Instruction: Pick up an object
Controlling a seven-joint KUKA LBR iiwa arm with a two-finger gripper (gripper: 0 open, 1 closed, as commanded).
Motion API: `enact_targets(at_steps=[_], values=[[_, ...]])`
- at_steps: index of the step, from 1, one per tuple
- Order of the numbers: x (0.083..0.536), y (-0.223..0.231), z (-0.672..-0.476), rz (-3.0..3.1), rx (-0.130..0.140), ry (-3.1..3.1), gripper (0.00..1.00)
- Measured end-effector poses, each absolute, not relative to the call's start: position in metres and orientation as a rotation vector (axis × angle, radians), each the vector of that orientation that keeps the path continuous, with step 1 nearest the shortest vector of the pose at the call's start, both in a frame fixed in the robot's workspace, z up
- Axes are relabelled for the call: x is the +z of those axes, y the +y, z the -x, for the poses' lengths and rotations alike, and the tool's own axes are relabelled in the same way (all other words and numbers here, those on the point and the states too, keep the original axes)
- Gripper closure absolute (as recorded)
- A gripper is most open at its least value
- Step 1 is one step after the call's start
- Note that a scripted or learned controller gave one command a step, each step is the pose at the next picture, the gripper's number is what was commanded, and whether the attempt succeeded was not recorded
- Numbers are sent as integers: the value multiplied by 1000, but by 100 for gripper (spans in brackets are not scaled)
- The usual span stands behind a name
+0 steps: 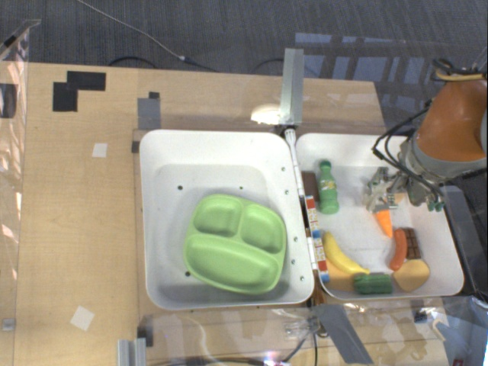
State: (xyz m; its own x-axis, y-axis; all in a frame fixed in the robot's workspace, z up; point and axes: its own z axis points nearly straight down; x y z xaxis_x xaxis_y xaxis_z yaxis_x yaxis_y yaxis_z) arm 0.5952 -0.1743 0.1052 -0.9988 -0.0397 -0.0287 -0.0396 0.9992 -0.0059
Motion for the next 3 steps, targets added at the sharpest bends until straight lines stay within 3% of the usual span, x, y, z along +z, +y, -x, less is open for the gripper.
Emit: enact_targets(at_steps=[1, 2, 3], values=[[92, -207, -530, 264, -6, 3121, 100], [91, -206, -530, 268, -3, 3123, 0], [90, -172, -559, 279, -7, 3113, 0]])
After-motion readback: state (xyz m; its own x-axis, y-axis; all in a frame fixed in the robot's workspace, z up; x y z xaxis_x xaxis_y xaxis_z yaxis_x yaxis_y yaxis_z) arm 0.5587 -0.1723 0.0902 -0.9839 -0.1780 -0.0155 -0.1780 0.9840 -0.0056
